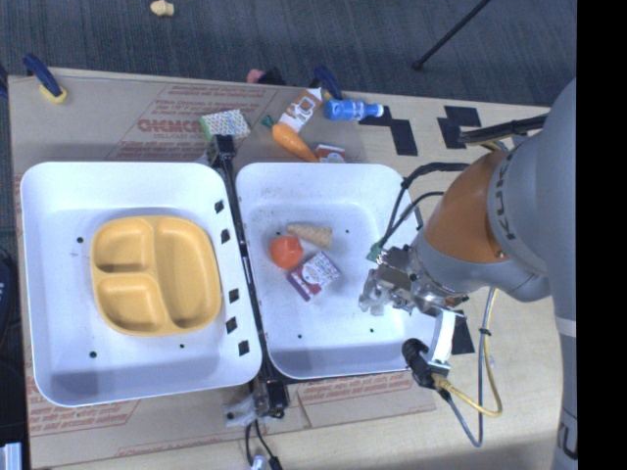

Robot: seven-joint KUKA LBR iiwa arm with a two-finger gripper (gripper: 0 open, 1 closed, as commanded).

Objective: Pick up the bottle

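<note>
A: So, where is the blue bottle (351, 111) lying right now?

B: It is lying on its side on the cardboard (176, 125) behind the bins, at about 1 o'clock from the middle of the bench, outside both of them. Just at its 9 o'clock a small carton (301, 109) is lying, and a carrot (292, 142) is resting at its 7 o'clock, near the right bin's (387, 179) far rim.

A: And the arm?

B: The gripper (377, 292) is hanging over the right bin near its 3 o'clock wall, well apart from the bottle. I cannot tell whether its tips are apart or together; nothing is showing between them.

A: What is sitting inside that bin?

B: 3 things are clustering near its middle: a tan cone-shaped piece (312, 233) at 12 o'clock, a red ball-like toy (286, 252) just at its 7 o'clock, and a small red and white packet (313, 273) touching or nearly touching the red one at its 4 o'clock.

A: And the left bin (39, 194)?

B: It is holding a yellow tray (155, 274) with 3 compartments. A green patterned packet (225, 123) is lying on the cardboard at 12 o'clock of the seam between the 2 bins.
</note>
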